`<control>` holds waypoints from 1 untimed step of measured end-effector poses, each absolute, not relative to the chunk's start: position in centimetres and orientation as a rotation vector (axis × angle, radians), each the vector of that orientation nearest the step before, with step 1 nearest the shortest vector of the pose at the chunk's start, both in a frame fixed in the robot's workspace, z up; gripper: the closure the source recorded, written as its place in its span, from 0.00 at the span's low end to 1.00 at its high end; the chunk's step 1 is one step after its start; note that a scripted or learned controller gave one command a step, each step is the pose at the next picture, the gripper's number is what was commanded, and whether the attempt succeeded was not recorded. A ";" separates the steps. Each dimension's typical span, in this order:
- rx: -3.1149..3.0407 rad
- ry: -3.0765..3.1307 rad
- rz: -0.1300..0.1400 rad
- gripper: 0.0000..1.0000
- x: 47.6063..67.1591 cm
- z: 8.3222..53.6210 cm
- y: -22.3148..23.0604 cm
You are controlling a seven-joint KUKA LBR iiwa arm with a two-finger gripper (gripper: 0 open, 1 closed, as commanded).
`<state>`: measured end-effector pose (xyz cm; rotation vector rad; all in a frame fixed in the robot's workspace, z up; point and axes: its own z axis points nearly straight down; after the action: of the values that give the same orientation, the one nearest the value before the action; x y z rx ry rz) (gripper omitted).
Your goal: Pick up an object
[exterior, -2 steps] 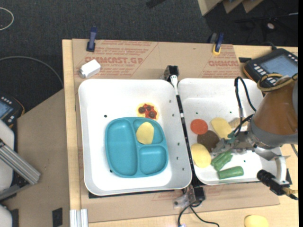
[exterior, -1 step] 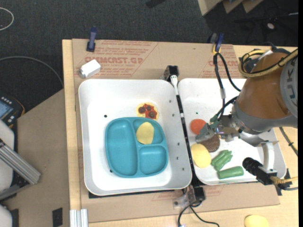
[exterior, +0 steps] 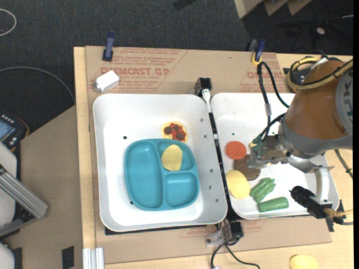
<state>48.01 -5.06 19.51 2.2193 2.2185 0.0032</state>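
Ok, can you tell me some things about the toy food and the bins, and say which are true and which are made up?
1. The blue tray sits in the left bin. True.
2. A yellow piece lies in one of the blue tray's compartments. True.
3. The green toy vegetables are in the left bin. False: they lie in the right bin, near its front edge.
4. The orange-red round piece is inside the blue tray. False: it lies in the right bin, beside the claw.
5. The small pizza-like piece lies in the left bin, just behind the tray. True.
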 end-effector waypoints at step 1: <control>2.210 2.236 0.004 1.00 48.6 18.4 5.9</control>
<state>48.65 5.86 18.43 2.2098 2.2355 0.0039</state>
